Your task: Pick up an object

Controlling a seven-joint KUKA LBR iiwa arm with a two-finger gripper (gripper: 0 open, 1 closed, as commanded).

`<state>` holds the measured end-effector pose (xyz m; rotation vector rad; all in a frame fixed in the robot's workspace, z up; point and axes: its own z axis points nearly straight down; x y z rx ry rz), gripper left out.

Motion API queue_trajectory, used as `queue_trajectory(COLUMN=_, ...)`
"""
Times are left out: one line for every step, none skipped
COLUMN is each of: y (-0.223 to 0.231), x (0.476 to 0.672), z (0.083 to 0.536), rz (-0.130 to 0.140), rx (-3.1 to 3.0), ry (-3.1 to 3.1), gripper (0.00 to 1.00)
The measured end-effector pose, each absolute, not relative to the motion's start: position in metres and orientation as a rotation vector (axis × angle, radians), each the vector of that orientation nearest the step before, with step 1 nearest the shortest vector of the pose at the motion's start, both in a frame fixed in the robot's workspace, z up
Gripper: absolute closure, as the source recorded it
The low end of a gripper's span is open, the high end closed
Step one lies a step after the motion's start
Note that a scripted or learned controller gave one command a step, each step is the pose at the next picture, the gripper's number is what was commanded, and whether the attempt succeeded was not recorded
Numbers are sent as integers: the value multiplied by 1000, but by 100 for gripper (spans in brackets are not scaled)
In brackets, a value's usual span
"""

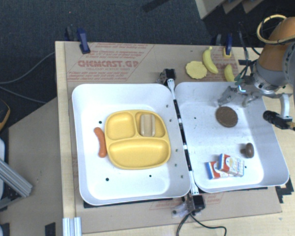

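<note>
The arm [278,58] is reaching in over the right bin [265,178], its pincer [234,96] hanging near that bin's far edge with fingers spread and gripping nothing. A brown disc [226,116] is lying just beside the pincer, with a small brown lump [247,150] and a red-white-blue carton [225,166] sitting nearer the front. In the left bin [88,181], a yellow tray [136,139] is holding a tan piece [147,125], a sausage [101,141] is lying beside the tray, and bananas [211,61] are resting on the counter [108,63] behind.

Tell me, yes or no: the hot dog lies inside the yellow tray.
No: the hot dog lies on the left bin's floor, against the yellow tray's left edge.
</note>
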<state>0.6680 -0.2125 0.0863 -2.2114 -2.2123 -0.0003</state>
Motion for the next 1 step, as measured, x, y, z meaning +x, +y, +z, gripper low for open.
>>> queue_trajectory(y=-163, x=611, z=85, rz=3, rx=-2216, ry=-2218, gripper=0)
